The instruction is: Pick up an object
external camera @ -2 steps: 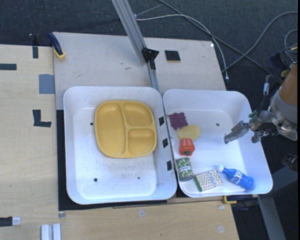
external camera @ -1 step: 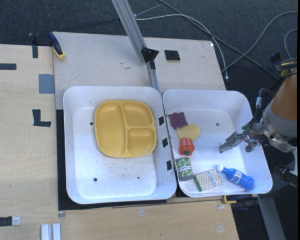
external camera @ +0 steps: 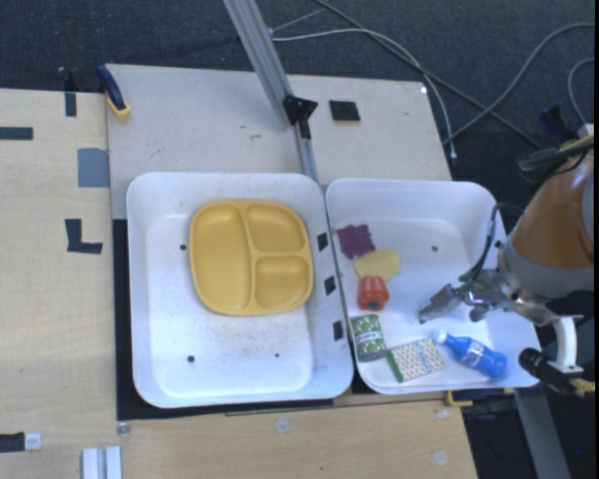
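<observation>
The right bin [external camera: 419,203] holds several small objects: a purple piece [external camera: 355,238], a pale yellow piece [external camera: 377,263], a red pepper-like toy [external camera: 373,292], a green packet [external camera: 367,336], a patterned flat packet [external camera: 414,359] and a blue bottle [external camera: 474,354] lying on its side. My gripper [external camera: 449,314] hangs over the right part of this bin, just above the blue bottle and to the right of the red toy. It is open, with nothing between its fingers.
The left bin [external camera: 160,297] carries a yellow divided plate [external camera: 251,257]. A grey pole [external camera: 265,53] slants in from the top to the gap between the bins. Cables run across the dark floor at the top right.
</observation>
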Tool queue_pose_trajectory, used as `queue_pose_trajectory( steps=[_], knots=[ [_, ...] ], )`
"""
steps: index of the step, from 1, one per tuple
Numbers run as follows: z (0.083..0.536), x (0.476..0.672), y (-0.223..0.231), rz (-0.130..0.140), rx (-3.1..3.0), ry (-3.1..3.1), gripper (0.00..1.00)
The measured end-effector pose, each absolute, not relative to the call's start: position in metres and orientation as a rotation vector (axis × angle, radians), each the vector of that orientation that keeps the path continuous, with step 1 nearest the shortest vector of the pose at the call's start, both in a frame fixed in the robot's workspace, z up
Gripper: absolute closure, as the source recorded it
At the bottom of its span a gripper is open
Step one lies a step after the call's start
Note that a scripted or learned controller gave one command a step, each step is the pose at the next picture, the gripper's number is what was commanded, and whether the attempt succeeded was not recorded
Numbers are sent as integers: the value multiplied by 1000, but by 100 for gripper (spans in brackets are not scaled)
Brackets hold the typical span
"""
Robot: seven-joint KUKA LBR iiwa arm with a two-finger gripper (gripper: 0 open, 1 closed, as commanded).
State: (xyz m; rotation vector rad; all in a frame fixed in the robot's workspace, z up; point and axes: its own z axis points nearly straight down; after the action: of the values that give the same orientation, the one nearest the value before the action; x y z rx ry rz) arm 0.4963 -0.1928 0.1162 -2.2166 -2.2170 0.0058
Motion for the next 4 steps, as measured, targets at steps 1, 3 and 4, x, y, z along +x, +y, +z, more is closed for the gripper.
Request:
queue_pose_trajectory(
  steps=[1,3,4],
  knots=[
    [130,497,-193,3,-2217,-2221,100],
    [203,490,-189,-1,-2221,-2224,100],
    [200,498,-144,0,-2213,-2226,100]
  ],
)
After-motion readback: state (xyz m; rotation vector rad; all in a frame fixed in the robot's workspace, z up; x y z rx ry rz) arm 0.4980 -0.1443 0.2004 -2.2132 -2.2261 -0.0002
